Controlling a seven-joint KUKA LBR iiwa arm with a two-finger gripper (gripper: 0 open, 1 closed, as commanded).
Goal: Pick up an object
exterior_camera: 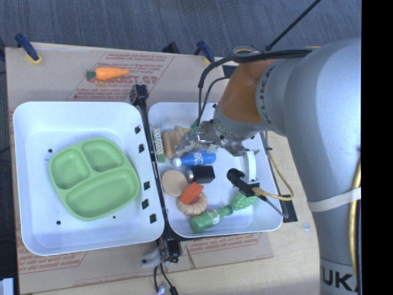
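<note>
My gripper [186,140] reaches down into the upper left part of the right bin [265,221], over a heap of small things. Just below it lies a blue bottle [199,158], and a tan ridged piece [168,144] lies at its left. Nothing can be made out between the gripper's tips. Further down are a black block [203,174], a tan disc [174,181], an orange-red piece [192,192], a tan ring [193,207] and a green bottle [212,218].
The left bin [27,128] holds a green divided plate [95,178]. A toy carrot [107,74] lies on the cardboard behind the bins. A green toy [244,201] sits at the right bin's lower right. The arm's bulk covers the right side.
</note>
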